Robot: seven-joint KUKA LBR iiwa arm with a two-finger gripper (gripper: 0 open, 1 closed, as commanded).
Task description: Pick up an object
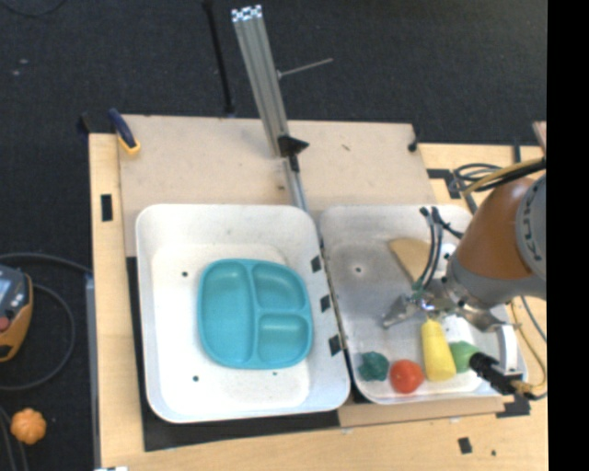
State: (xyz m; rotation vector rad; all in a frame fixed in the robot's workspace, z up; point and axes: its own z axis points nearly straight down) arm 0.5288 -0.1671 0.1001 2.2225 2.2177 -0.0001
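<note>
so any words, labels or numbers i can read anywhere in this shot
None can be read.
The checkered marker on top of the metal post is a black-and-white pattern, not text.
The device at the left edge is too blurred to show any writing.
The teal tray bears no markings.

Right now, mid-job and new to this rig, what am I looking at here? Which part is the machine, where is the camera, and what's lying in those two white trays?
You are looking down at a slant from one fixed camera above a bench. The grey machine with the orange band coming in from the right is a robot arm; its gripper is low over the right bin.

In that bin, along the near edge, lie a dark green item, a red ball-like item, a yellow item and a bright green one. A tan wedge lies farther back.

The left bin holds a teal divided plate.

I can't see anything between the fingers, so I wouldn't count anything as picked up yet.
</note>
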